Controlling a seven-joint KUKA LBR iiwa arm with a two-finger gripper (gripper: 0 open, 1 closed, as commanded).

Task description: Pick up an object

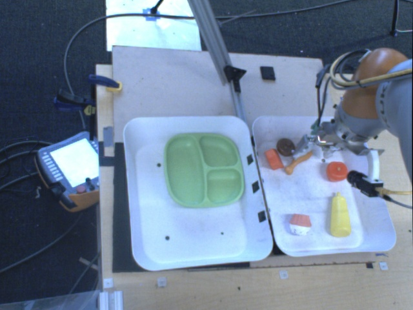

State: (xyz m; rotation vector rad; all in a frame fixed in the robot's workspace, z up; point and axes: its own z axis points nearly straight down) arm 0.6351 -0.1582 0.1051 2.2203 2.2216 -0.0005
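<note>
1. I see the tool [314,141] low in the right bin [381,234], near the brown object [286,146]; its state I cannot tell.
2. The yellow bottle [340,215] lies nearer the bin's front.

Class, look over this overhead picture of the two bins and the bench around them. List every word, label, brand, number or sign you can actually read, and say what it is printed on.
None can be read.
Handheld control pendant left of the bench: its screen is lit but washed out, no text legible.
Yellow bottle in the right bin: no label legible.
Small red and white object beside it: any markings are too small to read.
</note>
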